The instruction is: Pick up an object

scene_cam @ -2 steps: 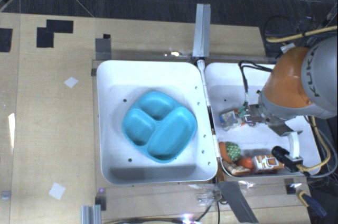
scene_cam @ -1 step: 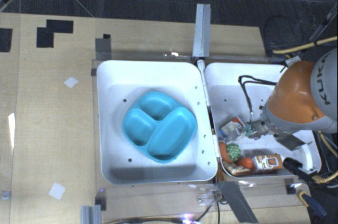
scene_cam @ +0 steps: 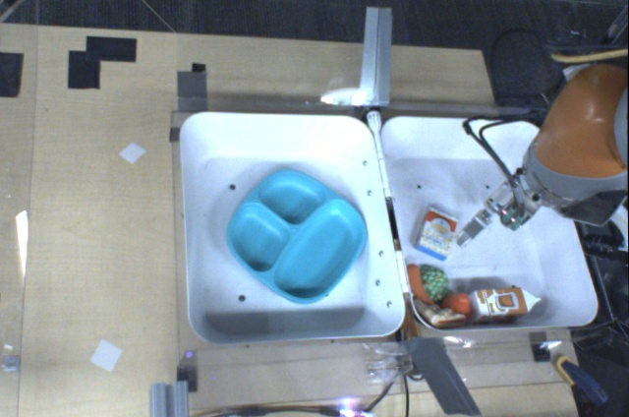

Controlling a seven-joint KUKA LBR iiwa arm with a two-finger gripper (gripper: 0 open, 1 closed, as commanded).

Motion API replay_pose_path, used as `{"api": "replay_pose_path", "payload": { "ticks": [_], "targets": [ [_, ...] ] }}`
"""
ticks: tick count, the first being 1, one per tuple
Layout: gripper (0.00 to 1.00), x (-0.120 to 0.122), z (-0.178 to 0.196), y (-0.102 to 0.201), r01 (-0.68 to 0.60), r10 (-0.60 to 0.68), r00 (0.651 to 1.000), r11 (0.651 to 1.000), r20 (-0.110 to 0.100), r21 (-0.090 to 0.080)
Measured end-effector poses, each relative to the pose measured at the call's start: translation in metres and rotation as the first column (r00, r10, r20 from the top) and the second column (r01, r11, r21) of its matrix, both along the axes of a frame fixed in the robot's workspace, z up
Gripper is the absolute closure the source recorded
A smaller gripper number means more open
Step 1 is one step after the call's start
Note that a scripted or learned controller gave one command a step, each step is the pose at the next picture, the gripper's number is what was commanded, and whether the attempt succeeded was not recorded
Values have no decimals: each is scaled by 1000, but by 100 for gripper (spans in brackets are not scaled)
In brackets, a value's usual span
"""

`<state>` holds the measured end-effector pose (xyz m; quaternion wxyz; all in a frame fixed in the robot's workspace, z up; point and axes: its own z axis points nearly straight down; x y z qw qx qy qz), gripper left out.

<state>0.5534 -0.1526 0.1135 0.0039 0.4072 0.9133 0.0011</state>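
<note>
Holding blue tray (scene_cam: pixel 298 235), left bin (scene_cam: pixel 206 208), cartons right bin (scene_cam: pixel 550 169)

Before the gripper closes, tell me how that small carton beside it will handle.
The small carton looks boxy and flat-sided, so it probably won't roll. It seems light, so a nudge from the gripper may slide it across the smooth white bin.

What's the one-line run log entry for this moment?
gripper: above right bin, beside small carton | grasp: none seen | left bin: blue divided plate
</note>
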Motion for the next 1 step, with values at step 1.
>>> {"api": "replay_pose_path", "payload": {
  "ticks": [1],
  "targets": [
    [0, -24, -19, 50, -47, 47, 999, 999, 16, -5]
  ]
}}
